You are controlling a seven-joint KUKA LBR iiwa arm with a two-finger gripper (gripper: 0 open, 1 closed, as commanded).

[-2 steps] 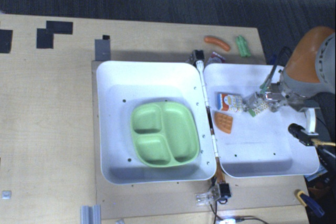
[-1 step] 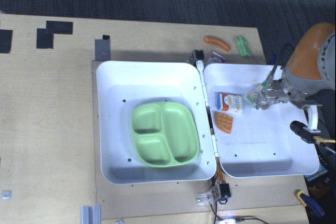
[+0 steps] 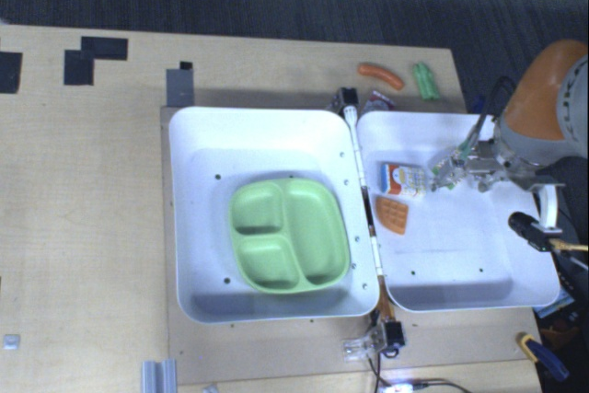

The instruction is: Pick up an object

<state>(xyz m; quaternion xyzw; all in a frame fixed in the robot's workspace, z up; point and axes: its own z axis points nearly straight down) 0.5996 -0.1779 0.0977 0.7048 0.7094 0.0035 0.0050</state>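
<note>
We look down on a wooden bench (image 3: pixel 83 198) bearing two shallow white bins side by side. In the right bin (image 3: pixel 460 262), a small carton (image 3: pixel 402 179) with a white, orange and blue printed face lies flat toward the bin's ten o'clock corner, its long axis running roughly nine to three o'clock; which end is its top we cannot tell. Just below it, at about six o'clock from the carton and nearly touching, lies an orange waffle-textured piece (image 3: pixel 393 216), squarish with a rounded lower end, its long axis close to twelve to six.

The gripper (image 3: pixel 449 170), thin and metallic, sits low over the right bin at the carton's three o'clock end, right against it. Its fingers blur into the carton's edge, and we cannot tell how far apart they are or whether they have hold of anything. Behind it the grey arm (image 3: pixel 538 143) with its orange band (image 3: pixel 538 97) comes in from three o'clock.

The left bin (image 3: pixel 202 152) holds a pale green plastic tray (image 3: pixel 290 235), rounded-square, smooth, moulded into three compartments, resting a little tilted toward the bin's five o'clock side.

On the bare bench beyond the right bin, at its twelve o'clock, lie an orange sausage-shaped toy (image 3: pixel 381 75) and a green ridged one (image 3: pixel 425 80), near each other but apart.
</note>
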